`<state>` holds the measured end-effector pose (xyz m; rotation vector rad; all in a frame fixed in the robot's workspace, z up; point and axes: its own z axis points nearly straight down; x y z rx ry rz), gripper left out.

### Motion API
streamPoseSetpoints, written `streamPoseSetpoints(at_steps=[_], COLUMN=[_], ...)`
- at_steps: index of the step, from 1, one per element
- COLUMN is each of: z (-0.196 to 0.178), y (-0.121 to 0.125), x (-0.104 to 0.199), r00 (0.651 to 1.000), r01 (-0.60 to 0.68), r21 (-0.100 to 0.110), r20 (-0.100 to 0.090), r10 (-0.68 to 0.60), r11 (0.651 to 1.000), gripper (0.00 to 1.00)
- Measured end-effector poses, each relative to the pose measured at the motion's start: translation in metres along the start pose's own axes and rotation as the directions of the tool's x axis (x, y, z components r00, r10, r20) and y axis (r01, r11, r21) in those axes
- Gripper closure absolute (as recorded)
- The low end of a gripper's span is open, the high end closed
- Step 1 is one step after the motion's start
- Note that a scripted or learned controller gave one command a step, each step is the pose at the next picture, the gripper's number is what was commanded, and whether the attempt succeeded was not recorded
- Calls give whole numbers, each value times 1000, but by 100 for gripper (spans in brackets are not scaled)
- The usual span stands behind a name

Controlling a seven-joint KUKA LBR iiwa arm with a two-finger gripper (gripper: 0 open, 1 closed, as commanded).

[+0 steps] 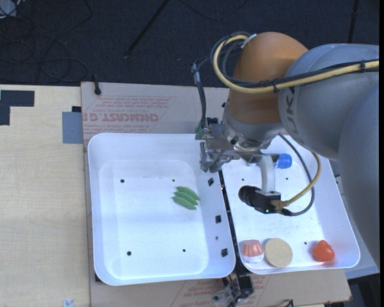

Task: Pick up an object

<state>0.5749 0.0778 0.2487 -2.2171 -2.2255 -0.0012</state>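
Over the bins: the arm (307, 94) reached in from the right, orange band above the wrist, with yellow and black cables looped around it.
Gripper (208, 162): sat over the seam between the two bins, near their far edge, partly masked by the wrist; can't tell whether it was open or closed, and nothing was visible in it.
Left bin (115, 152): held a green pea pod (186, 197), lying flat right of centre, close to the right wall, near the gripper but apart from it.
Right bin (342, 235): red-and-white ball (252, 251) and tan round disc (278, 252) sat touching along the near edge, toward the near-left corner.
Right bin, near-right corner: orange-red fruit-shaped toy (322, 251), apart from the disc.
Right bin, far side: blue object (282, 162), partly hidden behind the wrist.
Base: both bins rested on a cardboard sheet (141, 110) with red print on a wooden bench (32, 197).
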Motion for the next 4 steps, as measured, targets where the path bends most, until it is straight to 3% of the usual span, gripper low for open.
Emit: streamPoseSetpoints(at_steps=[1, 2, 3, 4], z=[-41, -54, -59, -27], y=[10, 3, -29, -40], x=[61, 81, 99, 128], r00=[1000, 1000, 1000, 1000], r01=[1, -2, -1, -2], r21=[-2, 3, 6, 7], r20=[-1, 1, 1, 3], r10=[-1, 2, 1, 2], r11=[1000, 1000, 1000, 1000], gripper=[100, 100, 100, 100])
